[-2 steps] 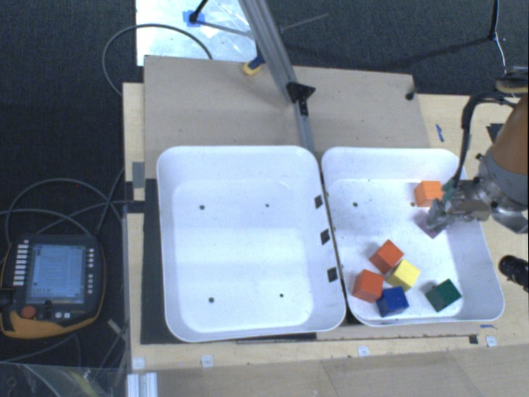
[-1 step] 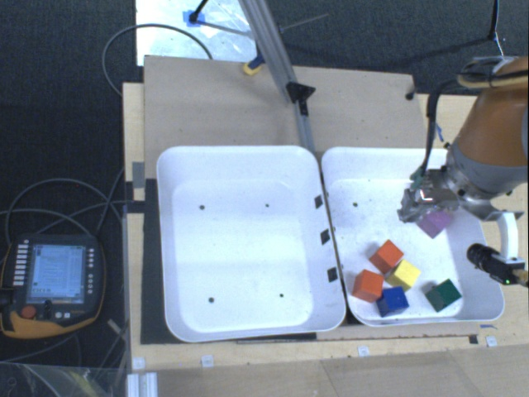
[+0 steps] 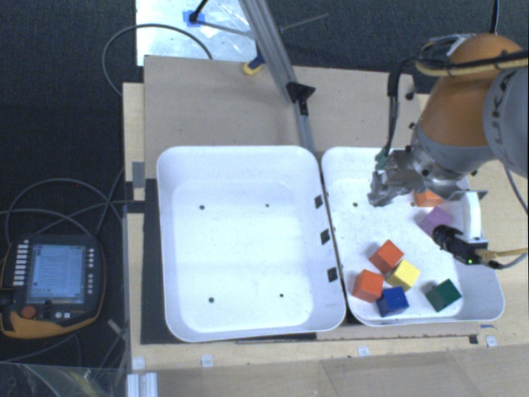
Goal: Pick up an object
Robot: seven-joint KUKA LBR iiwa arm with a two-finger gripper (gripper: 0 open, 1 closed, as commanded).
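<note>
You are watching the gripper (image 3: 385, 190), finger state indeterminable, hovering far from the near-side block cluster (image 3: 397, 278), risking closing on nothing.

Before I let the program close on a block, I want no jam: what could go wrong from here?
1. The blocks sit packed: two orange cubes, a yellow and a blue one touch or nearly touch, so a descent may shove neighbours rather than straddle one.
2. The gripper hovers above bare bin floor, apart from that cluster.
3. The purple block lies partly under the wrist hardware, hard to judge.
</note>
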